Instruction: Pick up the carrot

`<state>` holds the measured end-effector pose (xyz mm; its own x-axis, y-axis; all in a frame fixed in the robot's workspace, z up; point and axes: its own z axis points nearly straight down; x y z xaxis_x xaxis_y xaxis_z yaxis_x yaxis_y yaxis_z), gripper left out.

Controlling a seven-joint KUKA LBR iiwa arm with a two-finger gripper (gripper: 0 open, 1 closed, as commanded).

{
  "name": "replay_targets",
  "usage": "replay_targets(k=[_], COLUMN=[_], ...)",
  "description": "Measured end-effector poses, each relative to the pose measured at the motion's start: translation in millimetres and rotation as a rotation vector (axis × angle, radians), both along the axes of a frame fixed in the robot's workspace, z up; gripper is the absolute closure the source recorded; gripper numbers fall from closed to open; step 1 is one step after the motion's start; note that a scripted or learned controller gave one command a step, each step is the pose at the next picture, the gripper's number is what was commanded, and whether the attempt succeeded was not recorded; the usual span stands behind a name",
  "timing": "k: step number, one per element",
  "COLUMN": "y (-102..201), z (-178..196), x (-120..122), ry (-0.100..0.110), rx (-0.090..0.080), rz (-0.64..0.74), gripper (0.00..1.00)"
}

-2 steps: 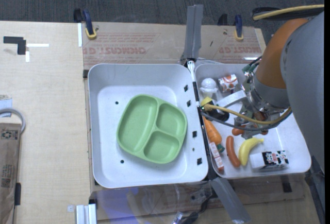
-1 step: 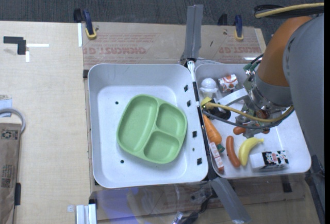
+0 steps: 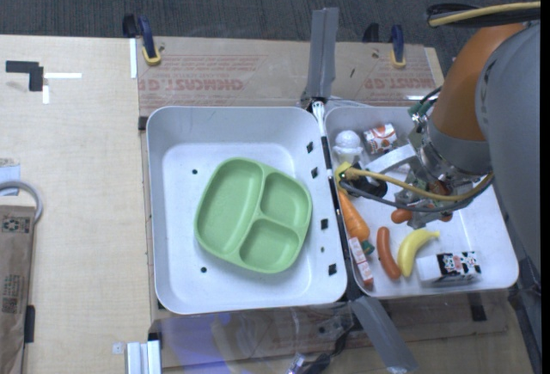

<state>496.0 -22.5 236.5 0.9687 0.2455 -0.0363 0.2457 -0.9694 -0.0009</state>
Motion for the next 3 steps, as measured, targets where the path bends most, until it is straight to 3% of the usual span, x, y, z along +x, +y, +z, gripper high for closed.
replay_targets(k=[2, 3], y=[-1, 55], z=[15, -11], x=[0, 40], ry=[0.011, -0.031], rx=[-0.003, 0.006], rz=[0.008, -0.036], gripper=[1.0, 1.0])
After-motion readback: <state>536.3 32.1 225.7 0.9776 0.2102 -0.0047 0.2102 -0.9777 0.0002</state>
